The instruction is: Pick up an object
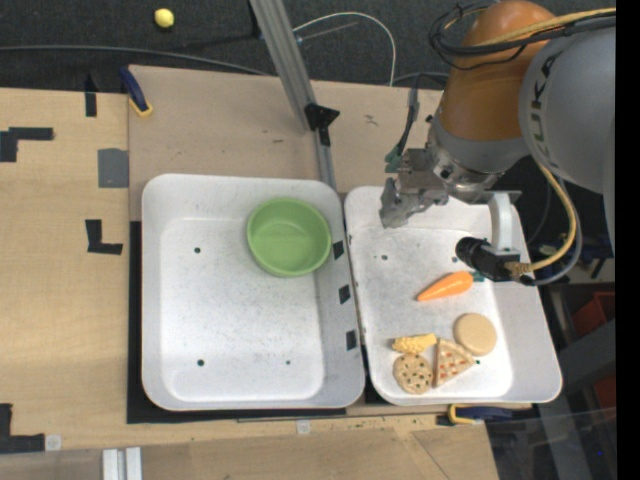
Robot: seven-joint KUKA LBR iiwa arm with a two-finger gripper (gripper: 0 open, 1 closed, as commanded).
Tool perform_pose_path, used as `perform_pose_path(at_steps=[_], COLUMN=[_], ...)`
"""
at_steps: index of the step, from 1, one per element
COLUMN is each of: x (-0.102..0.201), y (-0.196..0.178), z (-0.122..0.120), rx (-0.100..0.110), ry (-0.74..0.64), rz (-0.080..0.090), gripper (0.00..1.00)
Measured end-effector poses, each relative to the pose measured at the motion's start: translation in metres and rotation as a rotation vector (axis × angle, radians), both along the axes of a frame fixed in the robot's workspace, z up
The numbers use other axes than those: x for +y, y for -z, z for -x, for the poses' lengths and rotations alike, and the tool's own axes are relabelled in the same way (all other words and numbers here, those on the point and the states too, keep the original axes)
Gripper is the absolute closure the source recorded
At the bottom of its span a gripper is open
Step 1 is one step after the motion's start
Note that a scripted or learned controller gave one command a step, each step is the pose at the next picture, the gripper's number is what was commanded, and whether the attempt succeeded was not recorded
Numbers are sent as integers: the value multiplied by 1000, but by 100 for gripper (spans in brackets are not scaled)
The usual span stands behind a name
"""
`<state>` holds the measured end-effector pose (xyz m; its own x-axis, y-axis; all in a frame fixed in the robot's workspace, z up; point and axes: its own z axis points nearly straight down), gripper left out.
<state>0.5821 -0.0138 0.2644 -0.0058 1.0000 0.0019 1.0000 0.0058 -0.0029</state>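
Note:
My gripper hangs over the far left part of the right bin, with nothing seen between its fingers. An orange carrot lies in the middle of that bin, to the right of and nearer than the gripper. Near the bin's front edge sit a round tan biscuit, a yellow corn piece, a pizza slice and a brown cookie. A green bowl stands upright in the far part of the left bin.
A slanted metal pole rises behind the bins and ends at a black clamp near their shared far corner. A small yellow ball lies on the dark floor at the far left. The arm's grey and orange body looms over the right bin's far side.

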Motion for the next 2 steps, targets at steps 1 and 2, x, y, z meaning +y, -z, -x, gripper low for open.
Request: perform_pose_path(at_steps=[1, 2], x=[53, 84], y=[10, 17], z=[30, 63], rx=[2, 3], ry=[-1, 1], rz=[1, 2], gripper=[100, 100])
